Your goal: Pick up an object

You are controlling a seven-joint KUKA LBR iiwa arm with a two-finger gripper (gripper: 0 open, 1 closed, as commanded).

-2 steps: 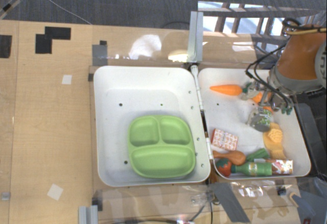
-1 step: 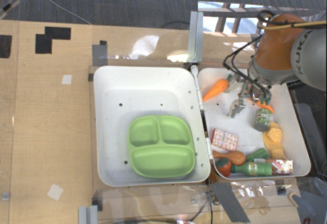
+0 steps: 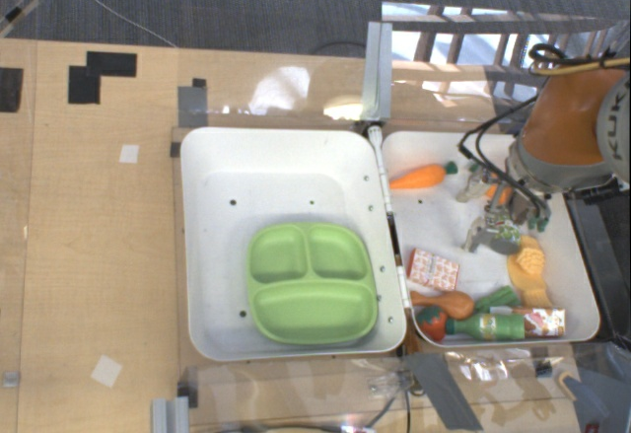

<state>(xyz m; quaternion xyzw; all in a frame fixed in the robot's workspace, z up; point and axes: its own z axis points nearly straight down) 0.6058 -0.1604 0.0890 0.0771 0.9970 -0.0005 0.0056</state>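
A light wooden table [image 3: 89,253] carries two shallow white bins side by side. The left bin [image 3: 212,175] sits in the middle of the frame and holds a green divided plate [image 3: 312,283], which lies flat in the bin's lower half with two small compartments above one wide one.

The right bin [image 3: 582,308] sits at the right of the frame and holds the toys. A toy carrot [image 3: 418,178] lies near its upper left corner, its green tip pointing right. A small red-and-white patterned box [image 3: 433,269] lies lower, near the bin's left wall. Just below it, along the lower rim, lie an orange-brown pear-shaped toy [image 3: 446,303], a red toy [image 3: 432,323] with a green top, and a green bottle [image 3: 498,325] on its side with a red-and-white label toward the right. A yellow-orange toy [image 3: 529,268] rests against the right side of the bin, above the bottle.

The grey arm with its orange band [image 3: 560,120] reaches in from the right edge of the frame. Its end effector [image 3: 493,236] hangs low over the middle of the right bin, just beside the yellow-orange toy's left edge and right of the patterned box. Whether it is apart or together cannot be told from this angle, and nothing is visibly between its tips.
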